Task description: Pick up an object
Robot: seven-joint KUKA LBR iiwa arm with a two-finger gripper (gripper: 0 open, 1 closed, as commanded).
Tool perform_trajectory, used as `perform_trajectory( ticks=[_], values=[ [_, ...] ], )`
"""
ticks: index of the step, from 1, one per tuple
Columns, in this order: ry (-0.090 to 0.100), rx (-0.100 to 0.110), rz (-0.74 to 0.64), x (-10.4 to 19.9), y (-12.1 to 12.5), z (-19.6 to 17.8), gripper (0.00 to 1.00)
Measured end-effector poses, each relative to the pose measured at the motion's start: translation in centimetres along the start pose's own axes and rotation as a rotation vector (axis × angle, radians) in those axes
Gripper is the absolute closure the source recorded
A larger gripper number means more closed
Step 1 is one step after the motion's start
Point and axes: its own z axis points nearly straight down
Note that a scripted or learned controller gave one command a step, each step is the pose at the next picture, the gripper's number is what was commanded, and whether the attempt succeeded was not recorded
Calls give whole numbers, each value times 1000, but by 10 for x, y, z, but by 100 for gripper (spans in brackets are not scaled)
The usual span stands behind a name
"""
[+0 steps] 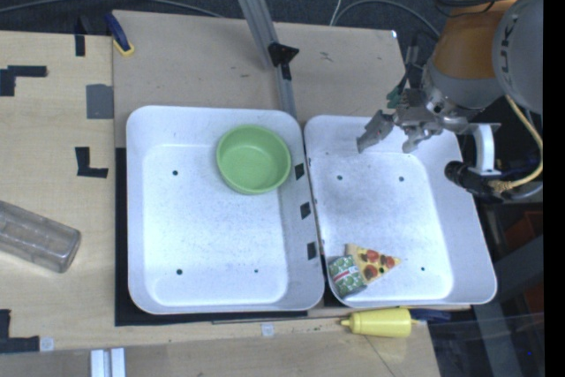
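Approach step, nothing grasped: gripper [394, 135] hung spread and empty over the right bin's [441, 216] far edge, pizza slice toy [362, 266] well below it toward the near rim, so next move needed travel nearward then descent.

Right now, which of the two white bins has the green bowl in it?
The left bin holds the green bowl, near its upper right corner. The right bin, under the gripper, holds a pizza slice toy and a small packet.

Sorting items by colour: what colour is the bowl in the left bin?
Light green, in the camera view: bowl.
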Motion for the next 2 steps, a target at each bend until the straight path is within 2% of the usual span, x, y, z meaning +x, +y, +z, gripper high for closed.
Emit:
perform_trajectory(
  ticks=[1, 2],
  values=[
    [0, -4, 0, 0, 7, 58, 0],
    [0, 3, 0, -1, 5, 123, 0]
  ],
)
